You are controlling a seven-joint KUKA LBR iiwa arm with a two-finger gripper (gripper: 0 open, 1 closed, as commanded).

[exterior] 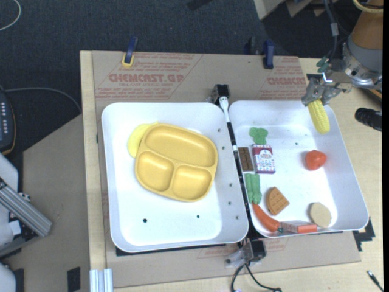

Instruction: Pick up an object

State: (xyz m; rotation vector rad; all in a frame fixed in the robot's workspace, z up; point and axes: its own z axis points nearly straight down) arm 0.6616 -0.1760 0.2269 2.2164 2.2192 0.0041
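On your bench [182, 72] stand two bins. The left bin [121, 181] holds a yellow divided tray [175, 162]. The right bin [346, 181] holds your candidates: a tomato [315, 159], a small carton [264, 159], a waffle piece [277, 200], a carrot [265, 218] and a round bread piece [320, 213], spread loosely, likely for easy single picks. At its far right corner you see the end effector [318, 96] closed on a corn cob [320, 115], which hangs from its fingers above the bin wall.
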